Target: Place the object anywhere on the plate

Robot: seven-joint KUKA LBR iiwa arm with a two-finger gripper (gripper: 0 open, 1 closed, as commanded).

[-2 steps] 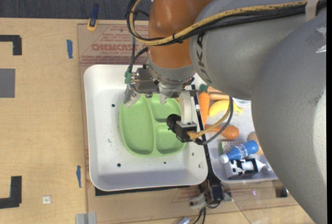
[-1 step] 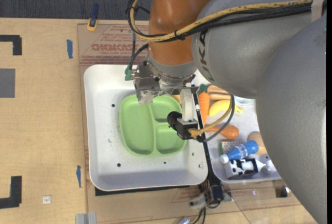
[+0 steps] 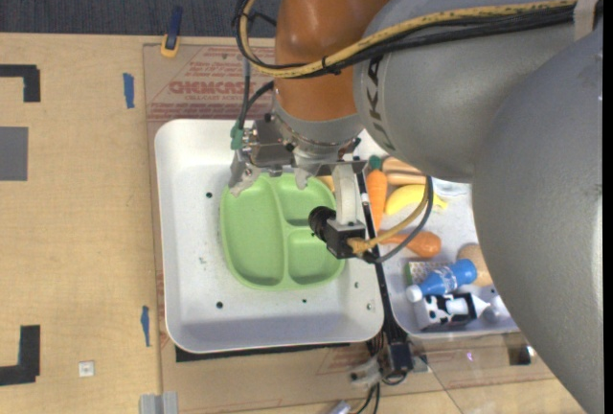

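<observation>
you see the grey arm (image 3: 479, 86) reaching in from the right, its orange band (image 3: 321, 29) high over the far side of the left bin (image 3: 182, 240). the gripper (image 3: 273, 165) hangs below that band, right at the far rim of the green plate (image 3: 259, 244). the wrist covers it from above, so you cannot tell whether it is wide, narrow, or holding anything.

the green plate is a divided one. it lies flat inside the left bin, in the middle and a little toward the right wall.

the loose things all lie in the right bin (image 3: 498, 333), which the arm partly hides. a carrot (image 3: 377, 195) stands along the bin's left wall, just beside the plate's bin but apart from the plate. a yellow piece (image 3: 410, 199) touches the carrot's right side. nearer to you sits a small orange piece (image 3: 424, 244). below it lies a blue bottle (image 3: 444, 281), and a black and white toy (image 3: 450, 309) lies just beside the bottle. you cannot tell from here which of these is the one meant for the plate.

both bins rest on a cardboard sheet (image 3: 206, 81) on the bench (image 3: 67, 211).
</observation>
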